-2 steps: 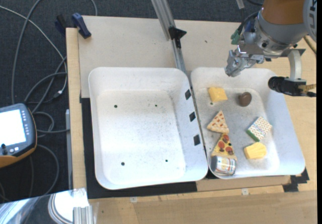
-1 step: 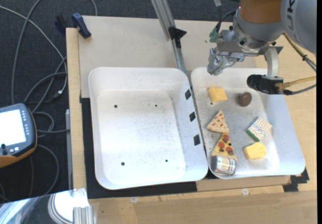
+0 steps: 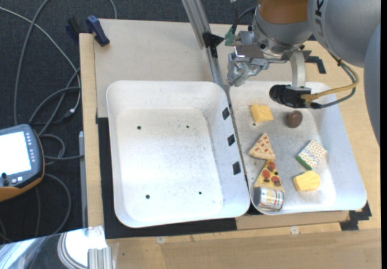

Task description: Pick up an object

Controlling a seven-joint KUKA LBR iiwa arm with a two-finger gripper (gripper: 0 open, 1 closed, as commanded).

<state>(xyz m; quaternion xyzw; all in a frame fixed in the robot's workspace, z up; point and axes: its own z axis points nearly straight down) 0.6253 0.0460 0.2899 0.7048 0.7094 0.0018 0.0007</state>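
Note:
My gripper (image 3: 239, 74) hangs above the far left corner of the right bin (image 3: 341, 141), with nothing seen between its fingers. In that bin lie a yellow cheese block (image 3: 261, 113), a brown ball (image 3: 294, 119), a pizza slice (image 3: 262, 147), a second pizza slice (image 3: 268, 174), a small tin can (image 3: 268, 199), a patterned box (image 3: 311, 154) and another yellow block (image 3: 307, 181). The cheese block is the nearest thing to the gripper, a little in front of it and to its right.
The left bin (image 3: 124, 95) stands beside the right one, its floor speckled. A metal pole (image 3: 195, 11) slants up from behind the bins. A blue clamp (image 3: 98, 29) grips the bench's far left corner. A handheld pendant (image 3: 18, 159) lies off the bench at left.

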